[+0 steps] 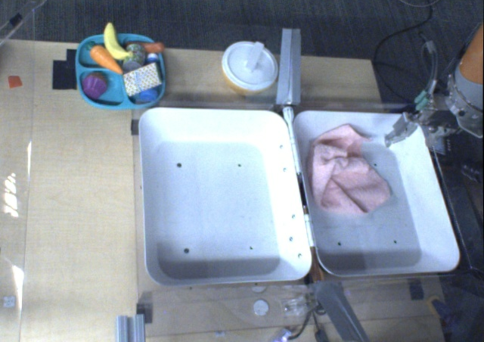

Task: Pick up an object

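A crumpled pink cloth (349,170) lies in the right white bin (423,250), in its upper left part. My gripper (401,130) comes in from the right and hovers over the bin's upper right area, just right of the cloth and apart from it. Nothing is visible between its fingers. The grey wrist with its orange band (470,68) is at the frame's right edge.
The left white bin (219,197) sits beside the right one, a metal rail (288,68) rising behind their shared edge. A blue tray (118,69) of toy food and a round lidded container (249,66) stand on the bench behind. Cables hang at the upper right.
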Available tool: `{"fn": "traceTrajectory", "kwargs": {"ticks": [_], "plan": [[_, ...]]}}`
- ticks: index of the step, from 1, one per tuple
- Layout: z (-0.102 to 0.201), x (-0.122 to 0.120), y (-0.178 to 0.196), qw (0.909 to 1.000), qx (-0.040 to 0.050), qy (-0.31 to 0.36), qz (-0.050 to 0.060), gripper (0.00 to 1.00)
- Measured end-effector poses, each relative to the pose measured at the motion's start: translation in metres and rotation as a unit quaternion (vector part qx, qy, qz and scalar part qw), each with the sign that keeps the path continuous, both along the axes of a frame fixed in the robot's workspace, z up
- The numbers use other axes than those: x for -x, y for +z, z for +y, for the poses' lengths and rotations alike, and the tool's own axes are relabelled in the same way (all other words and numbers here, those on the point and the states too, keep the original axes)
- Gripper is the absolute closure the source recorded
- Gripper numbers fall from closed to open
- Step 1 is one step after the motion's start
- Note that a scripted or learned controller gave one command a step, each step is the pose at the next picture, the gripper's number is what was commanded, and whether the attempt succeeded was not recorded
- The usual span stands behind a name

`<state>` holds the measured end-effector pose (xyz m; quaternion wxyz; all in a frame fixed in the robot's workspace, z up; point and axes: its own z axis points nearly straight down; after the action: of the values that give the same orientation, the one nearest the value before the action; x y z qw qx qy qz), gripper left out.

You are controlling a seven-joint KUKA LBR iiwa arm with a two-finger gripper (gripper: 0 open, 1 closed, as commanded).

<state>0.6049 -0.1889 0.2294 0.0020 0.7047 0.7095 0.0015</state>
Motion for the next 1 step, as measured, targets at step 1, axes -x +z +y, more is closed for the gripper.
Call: {"fn": "traceTrajectory", "kwargs": {"ticks": [1], "plan": [[0.0565, -0.0266, -0.1322, 0.9988, 0.0007, 0.05, -0.003, 0.0]]}}
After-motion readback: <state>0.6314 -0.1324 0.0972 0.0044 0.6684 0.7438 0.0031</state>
